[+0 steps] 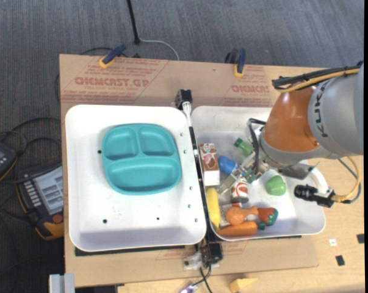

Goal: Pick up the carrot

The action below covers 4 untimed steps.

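Note:
The carrot (237, 229) is a long orange piece lying flat along the front wall of the right bin (312, 224). A round orange fruit (235, 215) rests just behind it and touches it. My gripper (246, 173) hangs below the orange wrist band, over the middle of the right bin, well behind the carrot. It sits just above a red and white can (240, 191) and next to a blue piece (226, 164). Nothing can be seen held in it.
The right bin also holds a yellow banana (213, 206), a red and green item (266, 216), a green ball (275, 185), a small green item (241, 144) and a brown and white box (208, 158). A teal divided plate (141, 159) lies in the left bin (86, 224).

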Each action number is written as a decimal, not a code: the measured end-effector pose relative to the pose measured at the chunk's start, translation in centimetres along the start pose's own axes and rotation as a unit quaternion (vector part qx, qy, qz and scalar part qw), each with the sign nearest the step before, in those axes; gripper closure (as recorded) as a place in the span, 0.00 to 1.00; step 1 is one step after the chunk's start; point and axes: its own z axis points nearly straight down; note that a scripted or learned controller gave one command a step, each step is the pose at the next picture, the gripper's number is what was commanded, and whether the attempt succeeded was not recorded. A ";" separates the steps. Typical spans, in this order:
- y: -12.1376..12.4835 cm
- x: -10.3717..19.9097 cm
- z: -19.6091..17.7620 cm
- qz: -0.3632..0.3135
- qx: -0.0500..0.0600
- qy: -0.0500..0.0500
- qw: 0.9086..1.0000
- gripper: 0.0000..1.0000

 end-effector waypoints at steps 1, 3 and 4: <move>-1.4 0.8 -0.2 -0.148 -0.001 -0.008 0.989 0.00; -3.6 3.5 -0.4 -0.070 -0.010 -0.016 0.997 0.00; -4.2 3.9 -0.2 0.042 -0.001 -0.001 0.999 0.00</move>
